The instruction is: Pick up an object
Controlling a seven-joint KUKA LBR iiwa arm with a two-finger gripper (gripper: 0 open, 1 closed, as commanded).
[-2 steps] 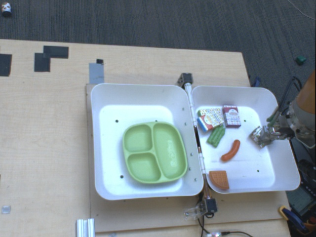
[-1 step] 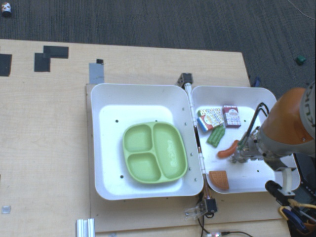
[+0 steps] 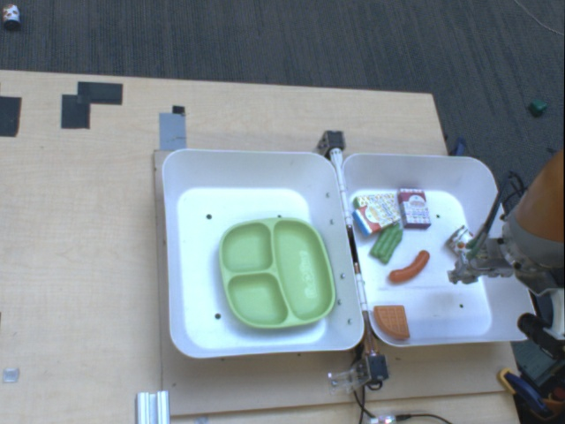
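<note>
A: Nearest us is the orange toast-like piece (image 3: 392, 321), at the near rim of the right bin (image 3: 477, 170). Flat, probably a light, stiff toy; a pinch across its edges should serve.

B: Start from the left, though.

A: The left bin (image 3: 190, 237) carries a green divided plate (image 3: 277, 273), broad and shallow, awkward for two fingers. Past the divider, a printed packet (image 3: 377, 211) lies touching a green pod-shaped thing (image 3: 386, 244), with a dark red box (image 3: 414, 208) just beside the packet. Below them is an orange-red sausage (image 3: 410, 267), lying apart from its neighbours.

B: Which would you take?

A: The sausage, I judge: narrow, rounded, likely light plastic and a bit slippery, so grip across its middle. Free floor lies around it.

B: And the tool (image 3: 461, 256)?

A: At the right bin's right side, near the sausage, holding nothing. Apart or together, I cannot tell; it's too small and cluttered.

B: The setting?

A: A pale wooden bench (image 3: 79, 263) with dark tape patches, on dark grey carpet (image 3: 265, 25).
</note>
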